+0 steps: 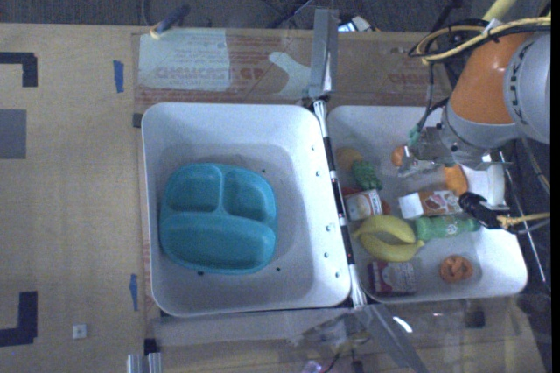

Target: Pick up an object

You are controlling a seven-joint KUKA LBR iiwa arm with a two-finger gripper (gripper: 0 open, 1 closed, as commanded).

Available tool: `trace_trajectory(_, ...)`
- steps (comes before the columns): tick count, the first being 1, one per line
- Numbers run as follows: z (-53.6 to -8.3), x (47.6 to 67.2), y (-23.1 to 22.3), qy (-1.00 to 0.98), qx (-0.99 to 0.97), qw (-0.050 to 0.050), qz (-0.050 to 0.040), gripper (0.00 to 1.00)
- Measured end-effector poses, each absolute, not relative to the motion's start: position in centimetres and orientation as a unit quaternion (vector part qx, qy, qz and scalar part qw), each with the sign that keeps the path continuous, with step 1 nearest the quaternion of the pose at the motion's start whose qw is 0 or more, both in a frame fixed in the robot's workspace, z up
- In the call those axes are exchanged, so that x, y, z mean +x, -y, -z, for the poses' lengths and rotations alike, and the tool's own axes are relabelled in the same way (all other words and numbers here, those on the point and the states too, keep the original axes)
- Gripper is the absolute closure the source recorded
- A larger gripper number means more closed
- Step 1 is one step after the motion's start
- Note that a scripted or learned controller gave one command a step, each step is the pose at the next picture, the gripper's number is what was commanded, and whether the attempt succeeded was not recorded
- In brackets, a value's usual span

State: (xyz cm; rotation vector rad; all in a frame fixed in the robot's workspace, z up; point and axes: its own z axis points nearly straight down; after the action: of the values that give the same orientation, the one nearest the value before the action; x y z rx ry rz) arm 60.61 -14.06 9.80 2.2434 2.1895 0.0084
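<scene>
One grey two-finger gripper [418, 161], jaw state unclear, hovers just right of a green toy vegetable [366, 176], above a yellow plastic banana [387, 236].

No lettering I can read. A cardboard sheet [236, 65] behind my bins carries large print, too blurred to make out. Labels on the small can [363, 205] and green bottle [446, 227] are illegible.

Two shallow white bins of smooth, slightly glossy plastic [166, 135] on a matt pale wooden bench [70, 214]; teal sectioned tray of smooth matt plastic [219, 218]; glossy yellow plastic-looking banana [387, 236]; green plastic bottle with printed label [446, 227]; arm shell of smooth glossy orange and grey [499, 87].
</scene>
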Motion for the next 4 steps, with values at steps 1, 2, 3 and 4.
trace_trajectory(1,-8.8,52.6,20.3,-0.854,0.519,0.003,-0.0003,1.0)
trace_trajectory(2,-8.7,52.7,19.5,-0.857,0.515,-0.002,-0.0035,0.0)
trace_trajectory(3,-16.4,55.4,20.4,-0.909,0.417,0.003,-0.0005,0.0)
trace_trajectory(4,-8.7,59.6,22.1,-0.901,0.433,0.004,-0.0015,0.0)
